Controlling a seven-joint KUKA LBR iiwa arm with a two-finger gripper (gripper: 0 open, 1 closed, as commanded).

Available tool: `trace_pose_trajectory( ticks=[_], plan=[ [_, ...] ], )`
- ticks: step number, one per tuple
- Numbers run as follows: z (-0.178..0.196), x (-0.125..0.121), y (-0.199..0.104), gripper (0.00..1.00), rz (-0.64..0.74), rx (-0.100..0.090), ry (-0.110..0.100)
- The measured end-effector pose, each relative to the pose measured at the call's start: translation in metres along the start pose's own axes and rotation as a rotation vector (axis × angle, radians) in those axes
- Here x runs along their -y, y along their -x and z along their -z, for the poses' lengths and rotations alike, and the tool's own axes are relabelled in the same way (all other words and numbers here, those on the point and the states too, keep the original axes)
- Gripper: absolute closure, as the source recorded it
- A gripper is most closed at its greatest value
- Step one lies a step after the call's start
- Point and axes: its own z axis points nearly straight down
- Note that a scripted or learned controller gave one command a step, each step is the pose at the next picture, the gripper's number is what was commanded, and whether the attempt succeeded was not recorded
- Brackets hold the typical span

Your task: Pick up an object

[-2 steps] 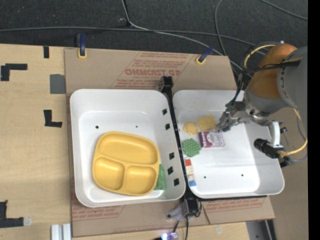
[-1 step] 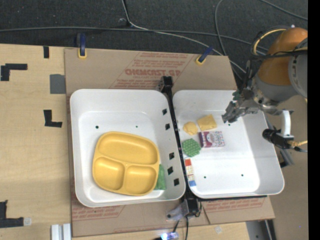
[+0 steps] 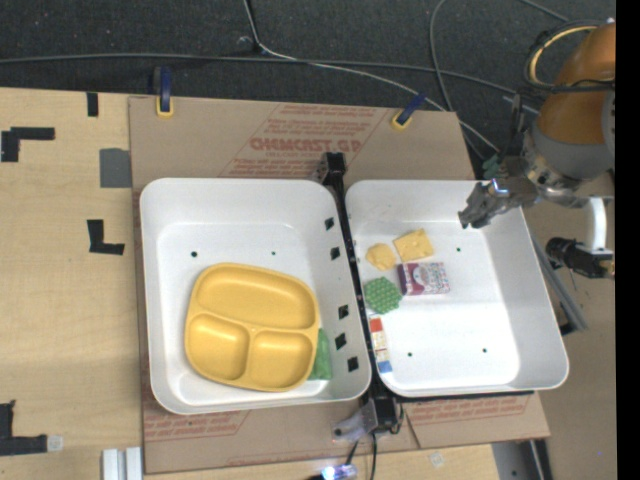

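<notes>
Left bin (image 3: 165,268) nearest the camera's low edge: yellow tray (image 3: 252,325) lies flat in its front half, three wells up; green item (image 3: 321,356) wedged between tray and bin wall, mostly hidden

Right bin (image 3: 530,358): small objects cluster against the divider side, probably where they slid or were dropped; red-white stick (image 3: 378,340) lies along the left wall; green disc (image 3: 381,295) just above it; purple packet (image 3: 424,278) beside the disc; two yellow pieces, a round one (image 3: 381,257) and a block (image 3: 414,244), close together further back; any of these could serve as the pick target, none is chosen visibly yet

Gripper (image 3: 481,211) hangs over the bin's far right corner, well apart from the cluster; nothing between its tips; too dark and small to judge how wide it stands, cannot tell

Judgement: approach step, grasp not begun; next move needs travel left toward the cluster
</notes>
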Motion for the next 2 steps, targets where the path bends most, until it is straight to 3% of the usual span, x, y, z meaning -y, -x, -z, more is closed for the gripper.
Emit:
trace_pose_trajectory(
  ticks=[2],
  plan=[
    [-0.001,0.024,-0.113,1.00,0.005,-0.003,-0.008]
  ],
)
